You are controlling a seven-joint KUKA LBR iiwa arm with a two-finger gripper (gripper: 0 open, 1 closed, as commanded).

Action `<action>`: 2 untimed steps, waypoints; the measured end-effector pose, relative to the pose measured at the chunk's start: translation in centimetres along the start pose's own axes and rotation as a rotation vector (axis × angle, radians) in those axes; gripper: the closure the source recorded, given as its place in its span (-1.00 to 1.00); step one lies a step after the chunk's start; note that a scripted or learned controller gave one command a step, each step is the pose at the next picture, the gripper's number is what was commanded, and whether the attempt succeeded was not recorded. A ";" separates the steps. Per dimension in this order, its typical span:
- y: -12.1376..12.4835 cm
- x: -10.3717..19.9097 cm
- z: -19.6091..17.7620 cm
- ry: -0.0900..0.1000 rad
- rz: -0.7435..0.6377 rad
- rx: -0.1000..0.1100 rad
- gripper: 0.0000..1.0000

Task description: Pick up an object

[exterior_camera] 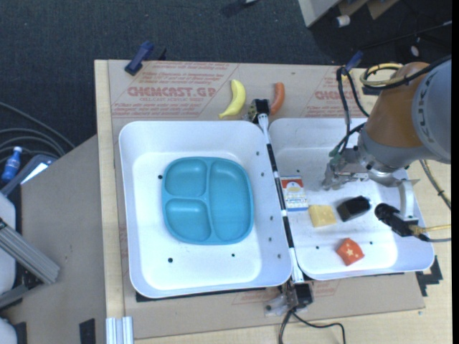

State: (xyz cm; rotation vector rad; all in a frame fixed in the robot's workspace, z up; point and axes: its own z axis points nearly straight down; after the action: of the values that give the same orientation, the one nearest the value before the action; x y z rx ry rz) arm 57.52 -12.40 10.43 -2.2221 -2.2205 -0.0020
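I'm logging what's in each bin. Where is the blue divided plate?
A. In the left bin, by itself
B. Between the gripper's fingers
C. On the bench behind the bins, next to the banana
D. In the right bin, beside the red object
A: the blue divided plate lies flat in the middle of the left bin, with nothing else lying beside it there.

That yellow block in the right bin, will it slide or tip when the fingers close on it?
The yellow block lies flat and low, so tipping seems unlikely. It rests on the smooth white bin floor, so a glancing touch would probably push it along. It looks like a small toy piece, likely light, and the black block beside it may get bumped.
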 end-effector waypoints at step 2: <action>6.9 0.8 2.0 -0.001 -0.002 0.000 -1.00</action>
State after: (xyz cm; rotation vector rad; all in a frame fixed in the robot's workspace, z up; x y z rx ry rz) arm 64.45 -11.64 8.47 -2.2205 -2.2228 -0.0005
